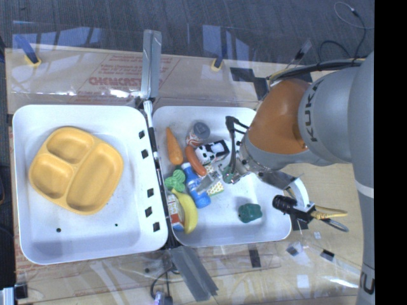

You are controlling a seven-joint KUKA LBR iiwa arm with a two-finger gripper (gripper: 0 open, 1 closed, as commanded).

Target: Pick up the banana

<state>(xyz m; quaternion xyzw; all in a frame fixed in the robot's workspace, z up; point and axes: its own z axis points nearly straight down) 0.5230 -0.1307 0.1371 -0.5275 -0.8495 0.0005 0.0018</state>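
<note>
Over the right bin [267, 234] my gripper [224, 173] hovers, grip state impossible to tell, banana [187, 210] ungrasped just beside — next I shift down-left onto it.

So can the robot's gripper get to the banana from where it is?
Probably yes. The banana lies uncovered near the right bin's left wall, and the gripper hovers nearby. But a blue bottle and green toy crowd its top end, so it's tight.
</note>
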